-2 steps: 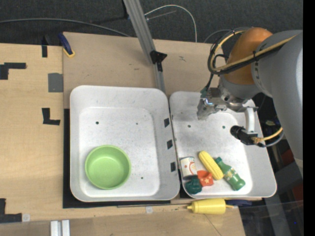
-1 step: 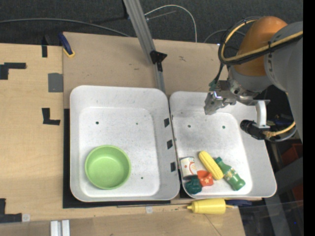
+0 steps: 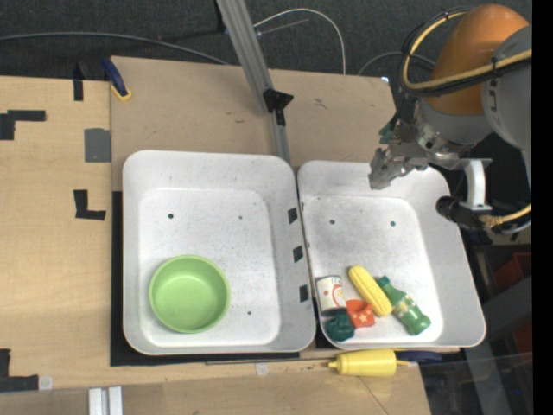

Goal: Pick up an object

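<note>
In the right bin [image 3: 449, 258], near its front edge, lies a cluster of small toys: a yellow corn cob [image 3: 369, 290], a green bottle [image 3: 406, 311], a small white can [image 3: 329, 292], a red-orange piece [image 3: 360, 315] and a dark green piece [image 3: 340, 326]. My gripper [image 3: 384, 169] hangs over the far rim of the right bin, well behind the toys and apart from them. Nothing shows between its fingers. A green bowl [image 3: 189, 293] sits in the front left of the left bin [image 3: 138, 232].
A yellow mustard bottle [image 3: 366, 363] lies on the bench just outside the right bin's front rim. A grey metal pole [image 3: 251, 50] slants down to the gap between the bins at the back. Cables run across the dark floor behind.
</note>
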Controlling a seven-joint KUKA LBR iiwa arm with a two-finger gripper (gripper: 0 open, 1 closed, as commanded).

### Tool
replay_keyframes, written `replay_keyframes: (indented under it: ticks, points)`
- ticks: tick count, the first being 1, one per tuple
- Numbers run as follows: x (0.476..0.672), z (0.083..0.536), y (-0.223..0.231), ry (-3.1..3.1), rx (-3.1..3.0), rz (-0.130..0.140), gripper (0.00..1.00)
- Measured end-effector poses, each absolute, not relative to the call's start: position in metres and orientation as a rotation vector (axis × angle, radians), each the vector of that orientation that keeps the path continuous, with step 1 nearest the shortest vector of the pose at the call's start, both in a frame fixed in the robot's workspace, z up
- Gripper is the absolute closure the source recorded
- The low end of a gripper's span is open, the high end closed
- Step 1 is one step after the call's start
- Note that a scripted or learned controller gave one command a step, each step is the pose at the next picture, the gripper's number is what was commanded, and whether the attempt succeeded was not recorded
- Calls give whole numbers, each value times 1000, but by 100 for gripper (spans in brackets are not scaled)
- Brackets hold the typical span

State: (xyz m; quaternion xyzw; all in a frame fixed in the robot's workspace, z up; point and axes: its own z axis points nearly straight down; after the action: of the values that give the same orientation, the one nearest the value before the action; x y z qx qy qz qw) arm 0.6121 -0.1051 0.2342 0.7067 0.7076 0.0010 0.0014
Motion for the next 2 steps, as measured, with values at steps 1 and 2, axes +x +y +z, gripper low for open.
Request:
replay_keyframes:
  ticks: [1,2]
  points:
    - [619,223,-47,2230,2216,-1,100]
    - [615,217,4,2230,2216,-2,100]
